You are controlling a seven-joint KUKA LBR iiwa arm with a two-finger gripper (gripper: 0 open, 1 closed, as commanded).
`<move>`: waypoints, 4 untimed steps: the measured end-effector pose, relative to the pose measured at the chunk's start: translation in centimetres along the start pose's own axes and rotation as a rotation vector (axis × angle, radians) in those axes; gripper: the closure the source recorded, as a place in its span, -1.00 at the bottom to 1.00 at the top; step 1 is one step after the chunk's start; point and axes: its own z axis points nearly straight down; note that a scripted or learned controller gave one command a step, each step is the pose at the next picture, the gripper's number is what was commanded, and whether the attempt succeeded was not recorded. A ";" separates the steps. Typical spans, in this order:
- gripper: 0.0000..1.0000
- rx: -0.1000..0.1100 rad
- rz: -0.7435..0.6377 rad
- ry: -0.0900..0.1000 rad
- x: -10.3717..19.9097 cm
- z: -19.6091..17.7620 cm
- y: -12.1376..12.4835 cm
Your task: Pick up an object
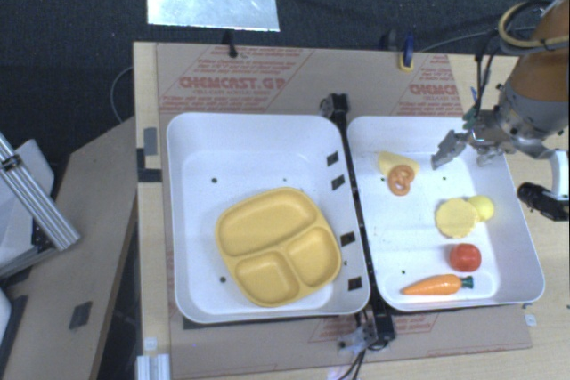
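The right bin [499, 182] holds several toy foods. A pale yellow wedge [392, 163] lies with an orange ring [401, 180] resting on it. Further right sit a flat yellow disc [455, 219] and a small yellow ball [482, 207] touching it. A red tomato [464, 256] and an orange carrot [432, 285] lie near the front wall. My gripper [466, 156] hovers over the bin's back right part, right of the wedge and above the disc. It is open, its two grey fingers spread, with nothing between them.
The left bin [205, 147] contains a yellow divided tray [279, 245]. A black divider with clips [349, 191] runs between the bins. A black part [543, 198] sticks in at the right bin's right wall. Cables hang behind the arm.
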 end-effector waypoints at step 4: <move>1.00 -0.016 -0.001 -0.003 -0.4 9.0 0.2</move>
